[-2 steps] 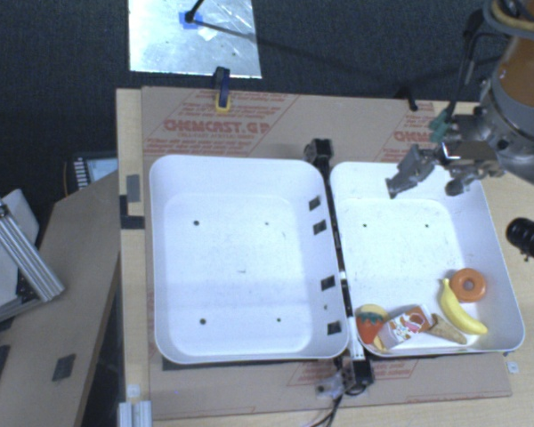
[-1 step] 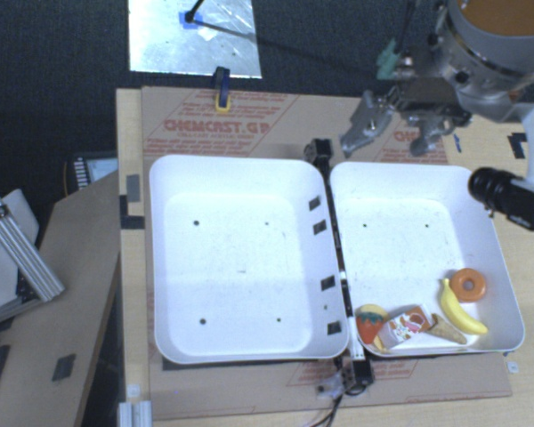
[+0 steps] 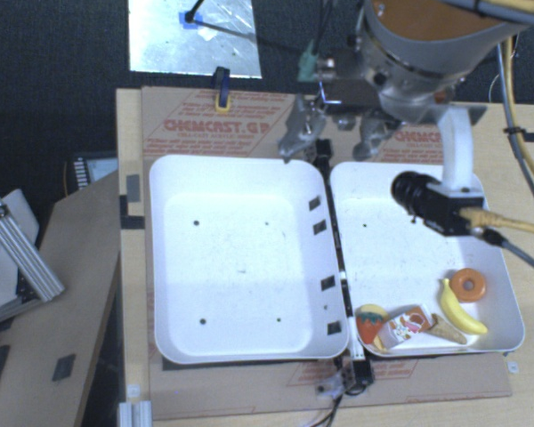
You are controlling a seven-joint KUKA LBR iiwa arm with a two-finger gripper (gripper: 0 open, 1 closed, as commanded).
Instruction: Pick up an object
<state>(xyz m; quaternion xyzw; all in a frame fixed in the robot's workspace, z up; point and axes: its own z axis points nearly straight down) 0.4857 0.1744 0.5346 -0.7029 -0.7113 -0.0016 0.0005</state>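
Observed above the far rim of the bins, over the seam between them: gripper (image 3: pixel 332 142), hanging from the grey arm (image 3: pixel 427 25). Fingers (image 3: pixel 295 137) seen spread apart, one to each side of the seam, with nothing between them. Well apart from every loose item.

Logged side by side on the bench: left bin (image 3: pixel 173 238) and right bin (image 3: pixel 489 265), both shallow and white, touching along the centre line, with small black clips down that joint.

Found in the right bin, all gathered along the near wall and near right corner:
- banana (image 3: pixel 461 311), yellow, lying curved near the right wall;
- orange ring (image 3: pixel 468 284), doughnut-shaped, just beyond the banana and touching or nearly touching its upper end; contact cannot be confirmed;
- tan cone-shaped piece (image 3: pixel 447 330), just left of the banana's lower end;
- red and white packet (image 3: pixel 406 326), beside the cone;
- round red-orange fruit (image 3: pixel 371 324), possibly a tomato, at the near left corner against the packet.

Noted over the far part of the right bin: black cylindrical device (image 3: pixel 424 199) on a white bracket (image 3: pixel 457 154), with a yellow cable (image 3: pixel 516 227) leading off to the right.

Recorded beneath the bins: cardboard sheet (image 3: pixel 214 124) with red lettering. At its far edge, a yellow clamp (image 3: pixel 222 97). Beyond that, a metal plate (image 3: pixel 194 25) bearing a scrap of blue tape.
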